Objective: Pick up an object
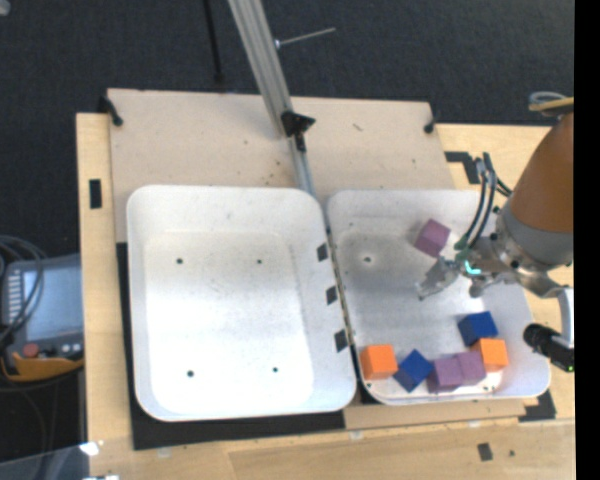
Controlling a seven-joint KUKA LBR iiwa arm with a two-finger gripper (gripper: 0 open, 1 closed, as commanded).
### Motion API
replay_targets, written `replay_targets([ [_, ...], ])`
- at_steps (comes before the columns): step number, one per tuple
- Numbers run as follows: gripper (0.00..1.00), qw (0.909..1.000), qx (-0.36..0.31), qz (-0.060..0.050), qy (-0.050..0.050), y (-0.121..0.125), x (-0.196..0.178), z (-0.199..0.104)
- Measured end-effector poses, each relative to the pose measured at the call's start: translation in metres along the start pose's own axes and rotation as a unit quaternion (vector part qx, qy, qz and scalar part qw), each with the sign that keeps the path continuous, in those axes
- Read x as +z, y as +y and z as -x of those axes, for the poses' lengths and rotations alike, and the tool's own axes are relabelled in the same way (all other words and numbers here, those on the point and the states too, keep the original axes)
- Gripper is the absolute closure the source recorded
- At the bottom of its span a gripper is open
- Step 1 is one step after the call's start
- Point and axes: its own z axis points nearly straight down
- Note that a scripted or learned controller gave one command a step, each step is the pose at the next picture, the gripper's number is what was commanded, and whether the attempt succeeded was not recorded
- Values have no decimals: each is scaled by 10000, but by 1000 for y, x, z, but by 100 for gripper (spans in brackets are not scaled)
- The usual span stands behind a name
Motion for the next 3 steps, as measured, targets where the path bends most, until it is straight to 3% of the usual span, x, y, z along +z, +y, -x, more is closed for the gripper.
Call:
replay_targets([
  [1,0,10000,12,25,-7,1,-2,0],
  [2,0,10000,20,-6,-11,-2,57,-6],
  [3,0,10000,20,33,-25,0,107,-4],
])
